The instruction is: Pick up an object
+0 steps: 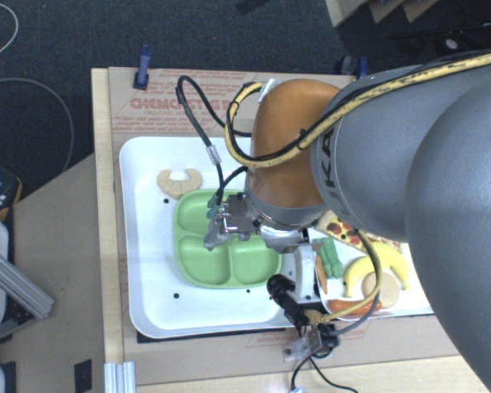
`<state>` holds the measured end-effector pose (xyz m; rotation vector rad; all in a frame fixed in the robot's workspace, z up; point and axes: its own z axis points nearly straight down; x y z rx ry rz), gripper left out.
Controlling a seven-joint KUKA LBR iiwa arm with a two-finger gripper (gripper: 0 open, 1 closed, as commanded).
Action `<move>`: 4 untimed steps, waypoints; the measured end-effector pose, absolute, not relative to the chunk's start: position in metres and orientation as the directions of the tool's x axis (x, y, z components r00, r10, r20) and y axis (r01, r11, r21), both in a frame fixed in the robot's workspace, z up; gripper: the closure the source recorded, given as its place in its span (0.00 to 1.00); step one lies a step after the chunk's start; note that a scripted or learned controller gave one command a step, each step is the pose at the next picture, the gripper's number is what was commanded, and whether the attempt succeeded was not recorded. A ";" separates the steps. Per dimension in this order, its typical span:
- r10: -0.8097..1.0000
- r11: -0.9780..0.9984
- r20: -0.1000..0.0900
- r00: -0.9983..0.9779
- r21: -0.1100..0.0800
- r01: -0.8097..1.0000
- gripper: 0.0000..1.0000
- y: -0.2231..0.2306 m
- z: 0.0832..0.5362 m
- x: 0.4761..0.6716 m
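The green divided tray (203, 248) looks like smooth, slightly glossy plastic, as does the white bin (147, 252) under it. The table (119, 129) top is matt brown cardboard with red print, and the arm (409, 162) has a smooth grey shell with a satin orange band (290, 142).

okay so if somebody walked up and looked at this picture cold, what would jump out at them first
Most likely the big grey arm sweeping in from the right, with its orange band hanging over the middle of the bench. Next, the bright green divided tray lying in the left white bin, with the gripper low over it. A pale curved piece lies in the bin just beyond the tray.
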<state>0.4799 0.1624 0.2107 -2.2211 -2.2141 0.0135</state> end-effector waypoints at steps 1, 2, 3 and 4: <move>1.000 -0.001 0.004 0.001 0.016 1.000 0.00 0.117 0.407 0.480; 1.000 0.002 -0.001 -0.002 -0.004 1.000 0.00 0.128 0.369 0.479; 1.000 -0.004 0.003 0.004 0.016 1.000 0.00 0.082 0.490 0.480; 1.000 0.006 -0.002 -0.006 -0.012 1.000 0.00 0.150 0.325 0.478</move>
